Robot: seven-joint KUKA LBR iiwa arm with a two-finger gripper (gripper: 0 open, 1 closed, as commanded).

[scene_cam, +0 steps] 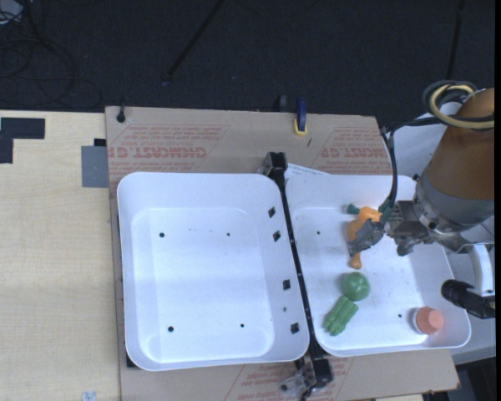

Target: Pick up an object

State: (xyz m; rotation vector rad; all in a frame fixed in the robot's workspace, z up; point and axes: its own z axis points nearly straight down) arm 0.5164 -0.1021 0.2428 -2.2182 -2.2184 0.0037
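In the right bin (417, 266) lies an orange, carrot-like object (366, 215). My gripper (364, 239) reaches in from the right and sits directly over its middle, hiding that part. A small orange end shows just below the gripper. Nearer the front lie a round green object (355, 286) and a long, knobbly green object (341, 316). A pink round object (428, 320) rests in the bin's front right corner.
The left bin (142, 224) stands beside the right one, with a black divider strip (288, 266) between them. Both bins rest on a cardboard sheet (200, 144). A blue and yellow clamp (301, 119) sits on the sheet's far edge. Cables run by the arm.
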